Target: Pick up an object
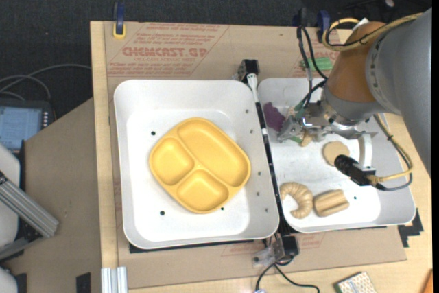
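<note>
My gripper (pixel 299 125) hangs low over the back left part of the right bin (pixel 391 213), reached in from the right. A purple object (pixel 274 117) lies just left of it, near the bin's left wall. A small greenish thing (pixel 298 138) sits right under the gripper, and I cannot tell whether it is held. A round tan biscuit (pixel 334 149) lies to the gripper's right. Near the front of the bin rest a curled croissant (pixel 297 197) and a tan bread roll (pixel 330 203), side by side.
The left bin (pixel 137 216) holds a yellow three-part plate (pixel 199 164) in its middle. A brown cardboard sheet (pixel 164 44) lies under both bins. The grey and orange arm (pixel 370 72) covers the back right of the right bin.
</note>
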